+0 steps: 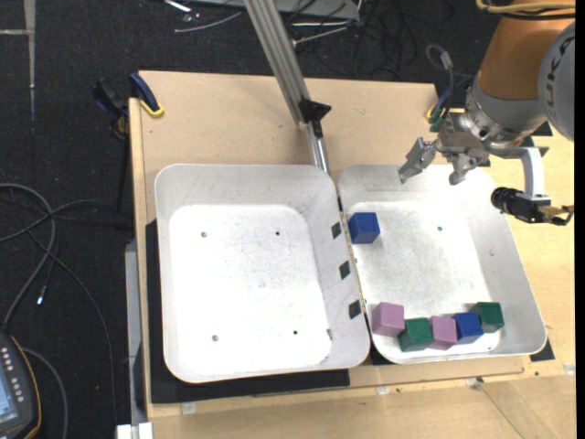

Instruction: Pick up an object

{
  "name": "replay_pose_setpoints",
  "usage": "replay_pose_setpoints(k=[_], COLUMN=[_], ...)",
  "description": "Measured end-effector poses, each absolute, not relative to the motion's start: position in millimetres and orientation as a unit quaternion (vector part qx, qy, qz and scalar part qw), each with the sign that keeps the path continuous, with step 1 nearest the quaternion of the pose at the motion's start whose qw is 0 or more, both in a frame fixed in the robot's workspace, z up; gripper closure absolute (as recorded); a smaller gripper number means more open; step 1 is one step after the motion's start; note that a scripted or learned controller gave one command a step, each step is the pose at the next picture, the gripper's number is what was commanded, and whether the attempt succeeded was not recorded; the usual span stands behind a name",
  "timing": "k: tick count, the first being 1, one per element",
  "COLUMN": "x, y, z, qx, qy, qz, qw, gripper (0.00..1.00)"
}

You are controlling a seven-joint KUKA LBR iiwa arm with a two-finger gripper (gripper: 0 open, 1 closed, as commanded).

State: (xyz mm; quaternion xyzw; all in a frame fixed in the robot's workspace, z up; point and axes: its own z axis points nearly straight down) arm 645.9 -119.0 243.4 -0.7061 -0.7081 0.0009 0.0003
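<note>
- Blue cube (364,227) lies alone in the right bin (512,254), in the upper left part of the bin floor, near the wall that this bin shares with the left bin (174,245).
- It is well apart from the other blocks, and nothing touches it.
- Along the near edge of the right bin there is a row of five more blocks, close together: a light purple cube (388,318), a dark green cube (416,334), a pink-purple cube (444,329), a second blue cube (468,325) and a second green cube (491,315).
- In this row the neighbours seem to touch each other, but I cannot tell it for every pair.
- The gripper (433,165) hangs over the far edge of the right bin, to the upper right of the lone blue cube and apart from it.
- Its two fingers are spread wide, and between them there is nothing.
- The grey arm with the orange band (516,39) comes in from the right side above the gripper.
- The left bin shows only small dark specks on its white floor.
- Both bins stand side by side on the wooden bench (228,122); a metal pole (279,48) goes down at a slant to the place where the two bins meet.
</note>
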Motion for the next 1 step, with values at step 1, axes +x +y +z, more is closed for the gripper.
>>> replay_pose_setpoints(k=[1], x=[623.0], y=[-135.2], z=[91.0], qx=[-0.707], qy=[-0.707], qz=[0.0019], qw=[0.002], gripper=[0.0])
